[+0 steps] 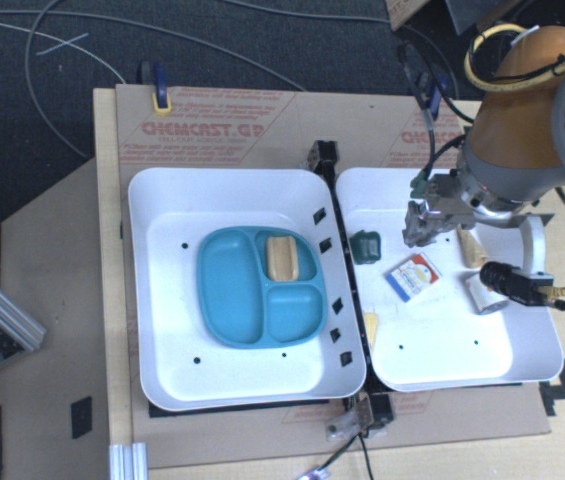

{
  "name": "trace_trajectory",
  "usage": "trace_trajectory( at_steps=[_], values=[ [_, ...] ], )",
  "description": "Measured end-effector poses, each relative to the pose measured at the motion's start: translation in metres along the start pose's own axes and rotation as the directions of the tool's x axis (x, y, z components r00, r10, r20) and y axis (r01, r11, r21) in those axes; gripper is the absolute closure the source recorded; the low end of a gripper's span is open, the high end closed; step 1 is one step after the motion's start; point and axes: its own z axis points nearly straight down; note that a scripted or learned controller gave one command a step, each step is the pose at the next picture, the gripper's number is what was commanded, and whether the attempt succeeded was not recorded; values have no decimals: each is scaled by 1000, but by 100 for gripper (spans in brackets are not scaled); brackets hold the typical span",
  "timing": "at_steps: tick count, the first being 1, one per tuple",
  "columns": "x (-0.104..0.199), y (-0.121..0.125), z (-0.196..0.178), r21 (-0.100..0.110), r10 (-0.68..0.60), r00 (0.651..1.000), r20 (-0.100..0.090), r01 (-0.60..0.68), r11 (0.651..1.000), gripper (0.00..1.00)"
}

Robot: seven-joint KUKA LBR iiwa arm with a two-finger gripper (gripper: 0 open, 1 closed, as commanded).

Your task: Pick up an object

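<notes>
Objects in right bin: a small dark green block [366,247] lies near the bin's left wall; a blue, white and red packet [412,275] lies just right of it, toward the bin's middle; a tan wooden piece [472,248] lies further right, partly under the arm; a yellow sliver [370,328] sits against the left wall, lower down.
End effector: the end effector [424,220] hangs over the upper middle of the right bin, above and between the green block and the tan piece; nothing shows between its fingers, and I cannot tell if they are spread or closed.
Arm: grey with an orange band [527,83], reaching in from the right; a black and silver fitting [507,283] with a cable sits at the bin's right side.
Right bin: shallow white bin [462,360], touching the left bin along a black clipped seam.
Left bin: shallow white bin [162,268] holding a teal divided tray [237,288]; a tan block [282,258] lies in the tray's upper right compartment.
Bench: brown board [212,118] printed with red lettering, a blue and yellow clamp [161,85] at its top edge.
Surroundings: dark carpet [42,98] with loose grey cables.
</notes>
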Motion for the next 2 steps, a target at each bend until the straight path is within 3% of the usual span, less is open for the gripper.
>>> trace_trajectory(
  at_steps=[2],
  values=[
    [110,36,9,-1,-1,1000,0,1,1000,100]
  ],
)
